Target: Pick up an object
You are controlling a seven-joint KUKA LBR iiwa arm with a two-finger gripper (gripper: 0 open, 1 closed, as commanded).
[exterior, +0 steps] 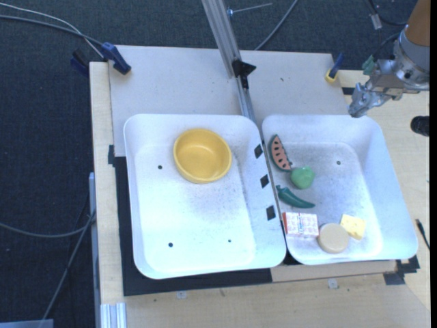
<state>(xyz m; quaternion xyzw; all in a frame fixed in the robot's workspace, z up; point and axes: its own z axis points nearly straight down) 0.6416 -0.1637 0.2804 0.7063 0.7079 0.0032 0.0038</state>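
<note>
**Yellow bowl on the left, small items on the right, my gripper above the far corner**

Yellow is the 1 colour in the left bin (pixel 198 251): a round bowl (pixel 202 155) sits upright near its far edge, well apart from everything else.

All the small things lie in the right bin (pixel 382 183). A watermelon slice (pixel 279 153) rests against the left wall, close to the divide between the 2 bins. Just beside it, nearer the camera, is a green ball-like piece (pixel 303 178), and below that a dark green pepper (pixel 294 197). Along the near edge sit a small red-and-white box (pixel 300 223), a tan round disc (pixel 333 238) and a pale yellow cheese wedge (pixel 353 225); the disc and the wedge touch or nearly touch.

My gripper (pixel 360 108) hangs over the far right corner of the right bin, at its rim, well apart from every item. Nothing sits between my fingers. Whether they are spread or closed I cannot tell from this angle.
</note>
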